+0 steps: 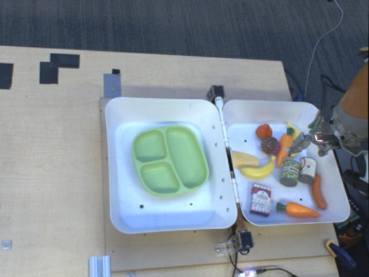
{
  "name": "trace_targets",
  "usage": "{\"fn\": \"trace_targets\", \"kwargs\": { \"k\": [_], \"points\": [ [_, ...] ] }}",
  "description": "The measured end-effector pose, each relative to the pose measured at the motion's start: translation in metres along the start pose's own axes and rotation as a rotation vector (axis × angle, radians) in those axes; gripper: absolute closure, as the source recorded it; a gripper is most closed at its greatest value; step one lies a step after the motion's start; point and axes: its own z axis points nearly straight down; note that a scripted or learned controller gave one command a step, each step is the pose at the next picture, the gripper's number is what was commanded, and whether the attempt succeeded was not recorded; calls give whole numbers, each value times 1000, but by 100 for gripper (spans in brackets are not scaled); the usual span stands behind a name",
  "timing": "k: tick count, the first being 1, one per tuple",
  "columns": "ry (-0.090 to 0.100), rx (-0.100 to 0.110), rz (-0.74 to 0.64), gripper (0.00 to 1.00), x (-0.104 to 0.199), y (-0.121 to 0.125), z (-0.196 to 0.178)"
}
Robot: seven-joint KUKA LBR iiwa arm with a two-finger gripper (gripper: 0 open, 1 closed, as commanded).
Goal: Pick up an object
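Observation:
The right bin (242, 111) holds several toy foods: a red tomato (264, 131), a dark purple fruit (270, 145), an orange carrot (285, 149), a yellow banana (258, 168), a pale yellow wedge (242, 158), a green can (290, 172), a white can (308, 170), a red sausage (318, 191), a red carton (261, 199) and a second carrot (298, 210). My gripper (305, 141) reaches in from the right, just above the cans and beside the upper carrot. Its fingers stand apart with nothing between them.
The left bin (124, 212) bears a light green divided plate (170, 159) with three compartments. A hinge bar (226, 149) runs between the two bins. The wooden bench (52, 154) stretches to the left. Cables lie at the bench's front edge.

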Motion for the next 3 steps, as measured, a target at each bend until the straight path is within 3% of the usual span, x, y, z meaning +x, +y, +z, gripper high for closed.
{"fn": "trace_targets", "kwargs": {
  "k": [1, 2, 3],
  "points": [
    [-1, -8, -2, 0, 53, 5, 81],
    [-2, -13, -3, 100, 53, 7, 69],
    [1, -6, -3, 100, 125, 20, -41]
  ]
}}
